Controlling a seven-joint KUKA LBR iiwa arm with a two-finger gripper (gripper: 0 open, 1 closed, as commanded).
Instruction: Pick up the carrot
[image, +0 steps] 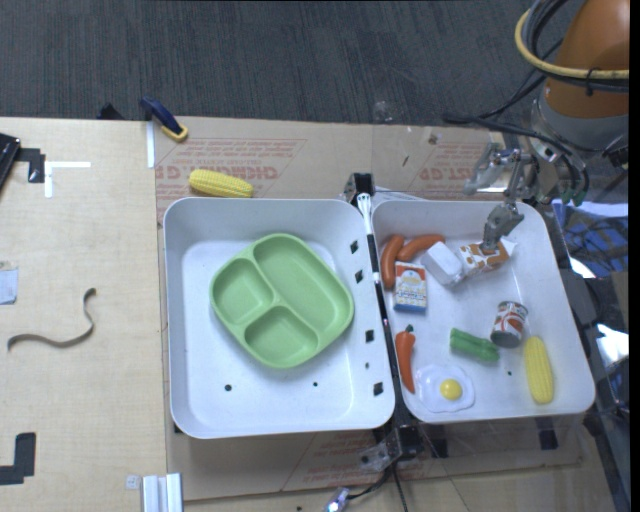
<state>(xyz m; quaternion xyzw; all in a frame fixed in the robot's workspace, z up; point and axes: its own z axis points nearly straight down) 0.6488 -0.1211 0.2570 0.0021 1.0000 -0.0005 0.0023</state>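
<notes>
Orange carrot (404, 359) lies well below-left of the gripper (497, 229), which hangs over a small carton (484, 256); jaw opening cannot be told.

The arm (585, 60) comes in from the upper right corner, with its orange band uppermost and the grey wrist below it. From the wrist the gripper (497, 228) hangs downward and to the left, low in the upper part of the right bin (570, 330).
</notes>
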